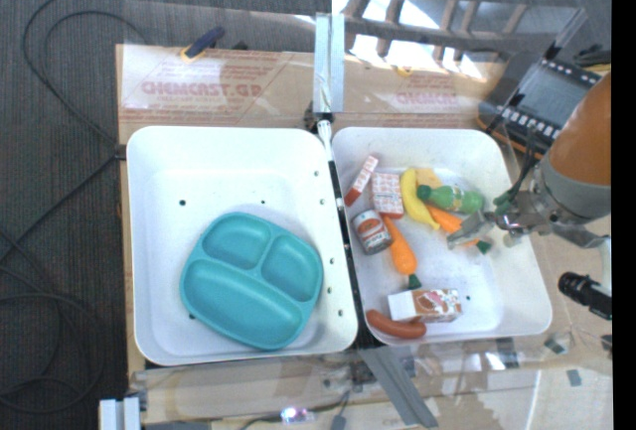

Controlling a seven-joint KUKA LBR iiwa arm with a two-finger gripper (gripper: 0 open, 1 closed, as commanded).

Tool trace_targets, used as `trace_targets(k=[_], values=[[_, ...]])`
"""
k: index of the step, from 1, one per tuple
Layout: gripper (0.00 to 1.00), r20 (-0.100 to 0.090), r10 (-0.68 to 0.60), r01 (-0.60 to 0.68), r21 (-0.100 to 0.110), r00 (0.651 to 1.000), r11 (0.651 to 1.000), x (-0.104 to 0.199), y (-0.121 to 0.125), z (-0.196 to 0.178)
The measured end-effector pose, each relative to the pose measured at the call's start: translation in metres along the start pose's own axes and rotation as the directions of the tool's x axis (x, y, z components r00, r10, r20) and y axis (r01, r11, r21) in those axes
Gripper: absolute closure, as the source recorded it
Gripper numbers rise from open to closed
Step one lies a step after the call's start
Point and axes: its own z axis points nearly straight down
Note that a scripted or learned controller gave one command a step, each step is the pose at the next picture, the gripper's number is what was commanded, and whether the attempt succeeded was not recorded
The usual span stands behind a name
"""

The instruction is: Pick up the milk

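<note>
Both white bins (149,219) are looking like smooth, slightly glossy plastic. Inside the left bin, the teal plate (252,279) is showing a matt plastic finish. Around the bins, the floor (60,71) is looking like rough grey carpet.

bench (224,85): clear-sheeted, tan | left white bin (159,170) and right white bin (517,294) lie on it side by side, touching | yellow-blue object (202,42) near back-left edge

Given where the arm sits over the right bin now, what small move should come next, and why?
Probably shift the end effector toward the bin's near edge, over the milk carton. The carton lies on its side beside the sausage, while the end effector sits farther back, by the green bottle and carrot.
</note>
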Motion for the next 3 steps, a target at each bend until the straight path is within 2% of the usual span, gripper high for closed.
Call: trace_targets(k=[1,2,3], values=[[0.0,0.004,0.037,-0.036,-0.014,0.999,0.999,0.042,-0.013,0.1],[0.0,0.006,-0.161,0.161,-0.014,0.987,0.987,0.007,-0.014,0.099],[1.0,0.006,-0.161,0.162,-0.018,0.987,0.987,0.008,-0.012,0.089]])
